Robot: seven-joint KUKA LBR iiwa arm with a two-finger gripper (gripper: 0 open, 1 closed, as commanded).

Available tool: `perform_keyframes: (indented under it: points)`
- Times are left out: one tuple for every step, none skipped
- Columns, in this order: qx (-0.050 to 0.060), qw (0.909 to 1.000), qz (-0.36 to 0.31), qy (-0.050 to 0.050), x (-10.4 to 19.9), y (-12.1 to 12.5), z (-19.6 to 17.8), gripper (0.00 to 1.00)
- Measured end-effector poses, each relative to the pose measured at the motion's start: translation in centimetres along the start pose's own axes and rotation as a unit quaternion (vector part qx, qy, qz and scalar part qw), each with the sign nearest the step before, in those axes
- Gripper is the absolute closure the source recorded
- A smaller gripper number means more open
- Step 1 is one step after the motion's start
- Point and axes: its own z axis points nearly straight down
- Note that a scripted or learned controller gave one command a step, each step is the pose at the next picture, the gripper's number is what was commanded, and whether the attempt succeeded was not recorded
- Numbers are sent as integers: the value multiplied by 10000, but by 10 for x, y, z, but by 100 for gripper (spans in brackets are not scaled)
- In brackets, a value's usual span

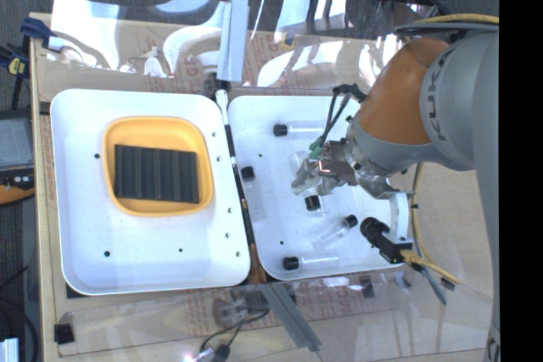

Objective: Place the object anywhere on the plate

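Nearest the lens is the arm [441,97], a smooth grey casing with a rounded orange band, reaching in from 3 o'clock over the right bin [263,220]. Its gripper [310,174], a cluster of shiny metal and clear parts with thin green and black cables running up to it, hangs low over the middle of that bin. Glare and clutter hide its tips, so I cannot tell whether it is clenched, released or grasping anything.

Both bins are shallow, glossy white plastic with rounded corners, sitting side by side and touching along their inner edges. Several small objects lie scattered in the right bin, well apart from one another. A clear vial with a black cap [284,130] lies at about 11 o'clock from the gripper. A lone black cap-like piece [247,173] sits at 9 o'clock, near the bin's left wall. Another small black piece [312,203] is just beside the gripper at 6 o'clock. A transparent tube [335,230], lying tilted, is at 5 o'clock, and a second capped tube [304,263] lies along the bin's bottom wall.

The left bin [127,254] carries the yellow plate [157,130], a rounded-square dish with a thick, matte rim. A dark ribbed rectangular slab [157,174] lies flat in its centre. None of the small objects is on the plate; all lie in the right bin.
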Motion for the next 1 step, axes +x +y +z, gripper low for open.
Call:
perform_keyframes:
  points:
    - [-10,9967,-814,7,44,35,-4,100]
